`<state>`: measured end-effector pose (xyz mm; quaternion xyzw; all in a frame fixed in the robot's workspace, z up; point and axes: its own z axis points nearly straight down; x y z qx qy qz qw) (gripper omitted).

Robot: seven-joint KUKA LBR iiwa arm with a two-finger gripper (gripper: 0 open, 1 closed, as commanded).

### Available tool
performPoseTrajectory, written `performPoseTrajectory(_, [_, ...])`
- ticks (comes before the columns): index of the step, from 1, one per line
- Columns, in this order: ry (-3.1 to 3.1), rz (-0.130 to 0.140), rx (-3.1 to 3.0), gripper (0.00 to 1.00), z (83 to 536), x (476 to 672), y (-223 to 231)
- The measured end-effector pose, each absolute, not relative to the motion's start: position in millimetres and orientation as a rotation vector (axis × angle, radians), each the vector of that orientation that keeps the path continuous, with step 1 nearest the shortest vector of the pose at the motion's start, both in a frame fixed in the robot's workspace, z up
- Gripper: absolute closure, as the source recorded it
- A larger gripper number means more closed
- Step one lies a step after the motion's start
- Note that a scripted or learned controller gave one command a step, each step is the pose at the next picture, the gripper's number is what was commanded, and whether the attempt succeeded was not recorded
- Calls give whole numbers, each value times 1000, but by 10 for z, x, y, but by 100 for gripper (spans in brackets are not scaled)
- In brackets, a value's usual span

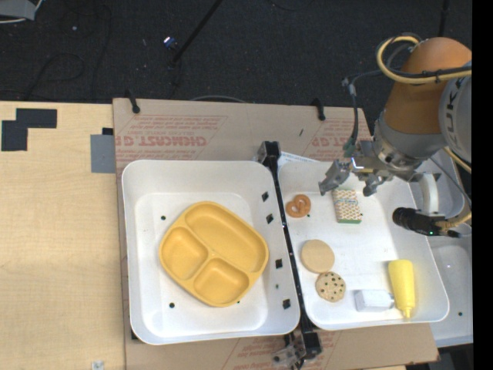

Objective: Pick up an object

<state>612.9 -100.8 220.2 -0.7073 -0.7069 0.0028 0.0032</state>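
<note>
Pale wood worktop (54, 237) carries two shallow white bins side by side, with cardboard under them. In the left bin (146, 314) lies a yellow divided plate (213, 253). In the right bin (431, 299) lie the small things: a pretzel (298, 205), a checked sponge block (347, 205), a round tan biscuit (317, 255), a chocolate-chip cookie (330, 286), a white packet (373, 300) and a yellow bottle (402, 286).

From where I stand, the tool (356, 180) hangs over the far end of the right bin, its two fingers spread wide, one toward nine o'clock and one toward three, with nothing between them. The sponge block sits just beside it at six o'clock, almost under the gap, its long side running twelve to six. The spread fingers already stand across its narrow width, so I judge it the likeliest pick: a short drop with a slight shift toward six o'clock. The pretzel lies near at eight o'clock; the bottle is well apart, toward five.
</note>
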Motion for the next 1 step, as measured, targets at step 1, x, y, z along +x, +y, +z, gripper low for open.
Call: performPoseTrajectory(1, [-2214, 8, -2219, 0, 1643, 6070, -919])
